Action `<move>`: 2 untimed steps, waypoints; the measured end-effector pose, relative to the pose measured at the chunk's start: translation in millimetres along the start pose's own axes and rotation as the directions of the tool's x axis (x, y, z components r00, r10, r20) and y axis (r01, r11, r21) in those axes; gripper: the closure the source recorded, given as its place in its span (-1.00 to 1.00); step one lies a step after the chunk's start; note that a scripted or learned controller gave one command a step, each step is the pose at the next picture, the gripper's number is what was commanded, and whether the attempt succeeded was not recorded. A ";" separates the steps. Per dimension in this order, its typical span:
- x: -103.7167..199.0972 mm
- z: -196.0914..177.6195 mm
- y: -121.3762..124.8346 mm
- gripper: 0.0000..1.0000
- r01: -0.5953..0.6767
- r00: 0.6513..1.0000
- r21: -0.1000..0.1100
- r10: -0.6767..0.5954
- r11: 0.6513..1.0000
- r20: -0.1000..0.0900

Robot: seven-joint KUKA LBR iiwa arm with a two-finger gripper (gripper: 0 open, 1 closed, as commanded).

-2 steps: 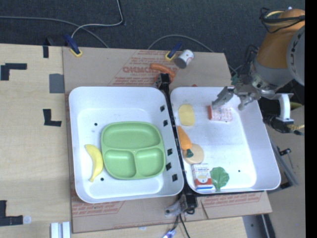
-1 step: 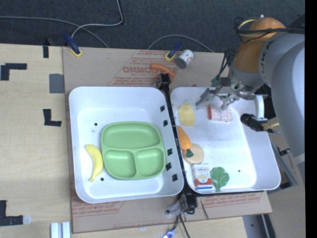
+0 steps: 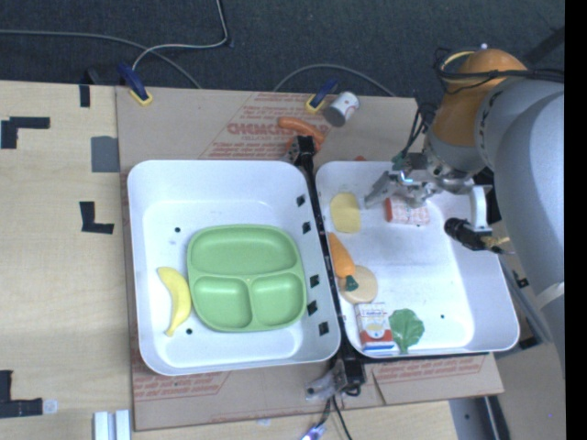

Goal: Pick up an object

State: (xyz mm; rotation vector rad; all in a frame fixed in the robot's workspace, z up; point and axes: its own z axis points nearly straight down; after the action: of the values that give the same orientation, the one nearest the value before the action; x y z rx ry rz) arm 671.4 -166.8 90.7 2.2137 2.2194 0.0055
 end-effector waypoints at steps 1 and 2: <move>-1.5 -12.6 2.1 1.00 0.002 1.000 -0.009 -0.002 1.000 0.008; -1.3 -13.3 2.6 -1.00 0.003 1.000 -0.010 -0.003 1.000 0.008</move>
State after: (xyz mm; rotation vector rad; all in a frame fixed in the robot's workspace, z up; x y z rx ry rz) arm 673.9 -168.0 104.0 2.2014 2.2132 0.0076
